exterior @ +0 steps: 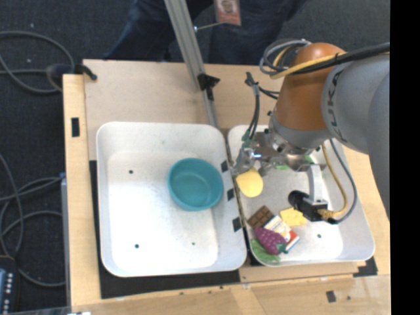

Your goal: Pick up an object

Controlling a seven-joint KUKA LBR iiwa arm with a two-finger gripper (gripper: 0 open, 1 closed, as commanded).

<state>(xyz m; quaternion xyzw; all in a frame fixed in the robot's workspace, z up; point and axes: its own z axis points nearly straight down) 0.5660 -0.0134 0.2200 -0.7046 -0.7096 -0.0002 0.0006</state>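
Note:
My gripper (252,169) hangs over the left edge of the right bin (354,241). A round yellow lemon (249,185) sits between its fingertips, and the gripper is shut on it. Below the lemon, near the bin's front, lie a brown chocolate-like block (260,216), a small yellow block (293,217), a purple bunch of grapes (270,239) and a white and red packet (283,232). The arm's orange band and grey body cover the back of the right bin.
A teal bowl (195,184) stands upright in the middle of the left bin (131,241). A slanted metal rail (187,38) runs from the top of the view down to the gap between the bins. Bare wooden bench lies behind the bins.

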